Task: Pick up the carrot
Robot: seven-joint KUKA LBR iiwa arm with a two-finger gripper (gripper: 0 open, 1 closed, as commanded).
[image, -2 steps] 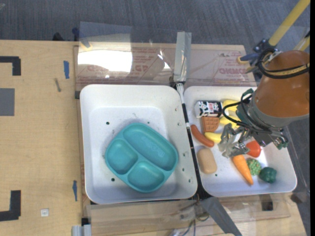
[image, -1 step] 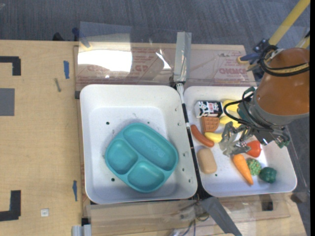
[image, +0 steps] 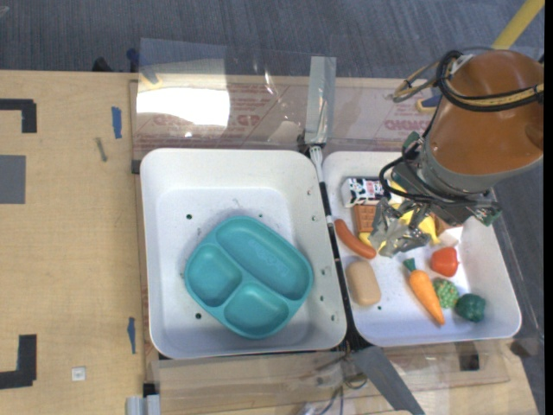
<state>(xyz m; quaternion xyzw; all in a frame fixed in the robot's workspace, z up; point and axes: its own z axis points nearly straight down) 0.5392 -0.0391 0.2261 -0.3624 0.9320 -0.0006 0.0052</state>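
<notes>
- Wooden bench (image: 60,232) under a slanted overhead camera, carrying two shallow white bins side by side, with a clear panel standing behind them.
- Left bin (image: 164,188): holds a teal divided plate (image: 248,273), lying flat near the middle.
- Right bin (image: 492,314): holds the toy food. From the dividing wall outward lie a red sausage (image: 354,239), a tan bun (image: 364,284), the carrot (image: 423,294), a green broccoli piece (image: 471,307) and a red tomato (image: 444,260); a small black-and-white carton (image: 364,188) sits near the bin's far edge.
- Carrot: orange, with a green top, lying flat in the near half of the right bin, top toward the gripper and tip toward the near rim. It is just beside the broccoli and tomato, and apart from the bun.
- Arm: the orange band (image: 484,115) hangs over the far right of the right bin; the gripper (image: 399,234) hangs below it, over the clutter between sausage and tomato, just beyond the carrot's green end.
- Jaws: whether they stand apart or together cannot be told; nothing is seen held.
- Step in hand, as judged: the approach; the carrot lies free in the bin, not yet grasped.
- Next move, as judged: shift a little toward the near rim, centre over the carrot's thick part, turn to span its width, then descend clear of tomato and broccoli.
</notes>
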